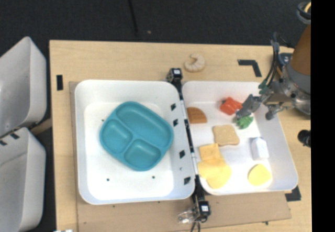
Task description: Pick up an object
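Green toy point(244, 120) sits in the right bin point(285, 144), just beside the red piece point(230, 106), and my pincer point(260, 105) hangs spread open right over it (not gripping anything). Far to the left, a blue tray point(136, 135) lies in the left bin point(84, 173).

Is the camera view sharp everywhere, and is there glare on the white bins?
In the camera view the whole image is slightly soft; the gripper over the green object looks blurred; the right bin is bright with little surface detail; the blue tray is evenly lit.
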### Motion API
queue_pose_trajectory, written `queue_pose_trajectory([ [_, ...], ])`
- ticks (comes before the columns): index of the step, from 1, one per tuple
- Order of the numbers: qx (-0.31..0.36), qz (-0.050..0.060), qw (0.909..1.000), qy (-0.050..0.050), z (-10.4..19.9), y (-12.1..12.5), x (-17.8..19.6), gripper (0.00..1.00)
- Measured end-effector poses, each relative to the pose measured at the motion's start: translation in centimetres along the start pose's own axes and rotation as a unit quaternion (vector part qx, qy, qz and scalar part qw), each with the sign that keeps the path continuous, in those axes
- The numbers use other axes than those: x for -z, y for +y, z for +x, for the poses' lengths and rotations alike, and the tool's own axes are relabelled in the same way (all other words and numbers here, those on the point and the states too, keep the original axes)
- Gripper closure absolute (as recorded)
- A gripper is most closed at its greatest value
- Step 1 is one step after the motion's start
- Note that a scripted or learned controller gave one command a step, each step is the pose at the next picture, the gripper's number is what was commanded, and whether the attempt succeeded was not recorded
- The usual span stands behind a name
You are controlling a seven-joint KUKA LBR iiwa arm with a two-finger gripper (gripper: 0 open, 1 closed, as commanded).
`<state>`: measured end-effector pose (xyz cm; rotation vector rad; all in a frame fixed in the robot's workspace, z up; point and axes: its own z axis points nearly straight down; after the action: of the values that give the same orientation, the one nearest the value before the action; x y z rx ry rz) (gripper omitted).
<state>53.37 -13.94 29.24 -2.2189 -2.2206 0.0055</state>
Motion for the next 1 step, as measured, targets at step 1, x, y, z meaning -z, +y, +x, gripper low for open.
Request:
queue_pose_trajectory([
  [1, -0.001, 0.006, 1.0000, 0.002, 3.06, -4.72, -19.30, 0.00],
])
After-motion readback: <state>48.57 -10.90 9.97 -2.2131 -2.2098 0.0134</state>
